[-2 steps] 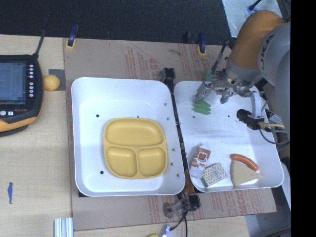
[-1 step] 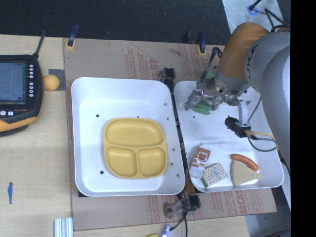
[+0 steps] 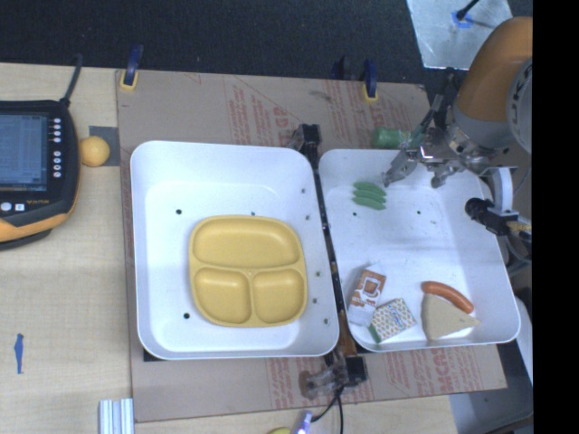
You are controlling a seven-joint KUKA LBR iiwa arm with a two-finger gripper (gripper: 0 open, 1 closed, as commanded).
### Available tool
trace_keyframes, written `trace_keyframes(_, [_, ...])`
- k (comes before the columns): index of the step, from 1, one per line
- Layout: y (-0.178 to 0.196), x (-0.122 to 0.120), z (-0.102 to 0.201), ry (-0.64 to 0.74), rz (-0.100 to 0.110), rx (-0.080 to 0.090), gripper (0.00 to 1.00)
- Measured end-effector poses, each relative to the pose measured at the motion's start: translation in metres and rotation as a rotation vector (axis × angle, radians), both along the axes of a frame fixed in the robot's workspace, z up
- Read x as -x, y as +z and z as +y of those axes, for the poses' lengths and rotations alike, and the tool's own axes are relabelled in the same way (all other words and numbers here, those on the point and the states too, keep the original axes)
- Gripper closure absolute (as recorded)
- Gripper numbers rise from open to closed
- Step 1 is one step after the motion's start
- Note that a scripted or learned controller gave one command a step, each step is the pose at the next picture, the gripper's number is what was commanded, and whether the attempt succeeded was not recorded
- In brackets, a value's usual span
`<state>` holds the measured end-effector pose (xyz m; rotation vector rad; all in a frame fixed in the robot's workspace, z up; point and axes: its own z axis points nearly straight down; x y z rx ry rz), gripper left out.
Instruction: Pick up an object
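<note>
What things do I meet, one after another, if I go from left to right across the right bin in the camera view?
Green object → small printed packets → gripper above the bin's far edge → sausage lying against a pale wedge.

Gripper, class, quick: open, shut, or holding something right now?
Gripper: open, fingers spread, holding nothing, above the right bin near the green object.
</note>
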<state>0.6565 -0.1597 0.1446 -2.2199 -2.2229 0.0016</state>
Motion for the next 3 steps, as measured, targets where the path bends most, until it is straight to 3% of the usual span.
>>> trace_keyframes(1, [-0.039, 0.001, 0.058, 0.004, 0.004, 0.000, 0.00])
trace_keyframes(2, [-0.028, 0.000, 0.057, 0.005, 0.005, 0.000, 1.00])
trace_keyframes(3, [-0.028, 0.000, 0.057, 0.005, 0.005, 0.000, 0.00])
